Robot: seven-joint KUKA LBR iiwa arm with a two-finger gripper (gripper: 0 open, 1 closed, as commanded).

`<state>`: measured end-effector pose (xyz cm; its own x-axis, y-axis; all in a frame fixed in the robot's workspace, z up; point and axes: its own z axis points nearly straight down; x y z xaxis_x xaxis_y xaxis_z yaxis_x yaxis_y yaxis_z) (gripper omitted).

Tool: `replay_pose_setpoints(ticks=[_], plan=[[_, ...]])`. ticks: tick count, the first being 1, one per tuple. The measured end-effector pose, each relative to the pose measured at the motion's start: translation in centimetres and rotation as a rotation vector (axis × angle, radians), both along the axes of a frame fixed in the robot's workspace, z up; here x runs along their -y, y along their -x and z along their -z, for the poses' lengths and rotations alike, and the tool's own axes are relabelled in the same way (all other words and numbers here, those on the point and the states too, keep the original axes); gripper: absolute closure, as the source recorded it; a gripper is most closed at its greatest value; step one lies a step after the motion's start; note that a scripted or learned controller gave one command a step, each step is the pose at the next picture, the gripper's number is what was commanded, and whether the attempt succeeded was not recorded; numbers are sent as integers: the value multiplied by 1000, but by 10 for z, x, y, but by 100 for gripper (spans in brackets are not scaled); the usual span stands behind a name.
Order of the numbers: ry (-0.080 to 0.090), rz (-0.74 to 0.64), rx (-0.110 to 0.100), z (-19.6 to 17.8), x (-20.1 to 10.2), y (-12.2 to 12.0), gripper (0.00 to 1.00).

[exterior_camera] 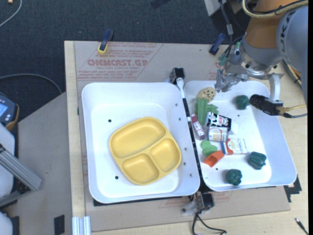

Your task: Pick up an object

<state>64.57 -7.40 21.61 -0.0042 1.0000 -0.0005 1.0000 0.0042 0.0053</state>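
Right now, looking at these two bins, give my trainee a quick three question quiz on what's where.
1. True or false: the yellow divided tray lies in the left bin.
2. Where does the hand hover? A) over the yellow divided tray B) above the far edge of the right bin C) over the cardboard in front
3. Fill in: the tray has ___ compartments.

Key: 1 true. 2 B, near the cookie and the green pieces. 3 three.
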Motion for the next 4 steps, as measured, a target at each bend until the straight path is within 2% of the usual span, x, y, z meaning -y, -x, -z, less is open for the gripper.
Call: replay_pose_setpoints(ticks=[1, 2, 3, 4], plan=[[1, 2, 0, -15, 1, -11, 100], [-1, 4, -9, 1, -4, -4, 100], [1, 3, 0, -19, -5, -14, 100], [0, 3, -5, -16, -14, -13, 100]])
